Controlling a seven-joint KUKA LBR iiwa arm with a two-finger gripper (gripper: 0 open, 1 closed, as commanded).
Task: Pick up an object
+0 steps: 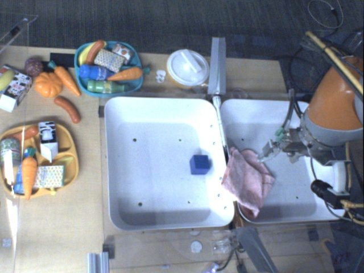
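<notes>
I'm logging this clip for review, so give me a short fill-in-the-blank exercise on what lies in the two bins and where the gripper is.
1. The blue block lies in the ____ bin as the camera sees it.
2. The cloth draped at the right bin's left side is ____ in colour.
3. The gripper is over the ____ bin.
4. The band above the arm's wrist is ____.

Missing words: left; pink; right; orange

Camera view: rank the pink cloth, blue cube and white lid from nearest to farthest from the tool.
1. Pink cloth, in the right bin's left end, just left of the tool.
2. Blue cube, in the left bin, right of its middle.
3. White lid, on the bench behind the bins.
</notes>
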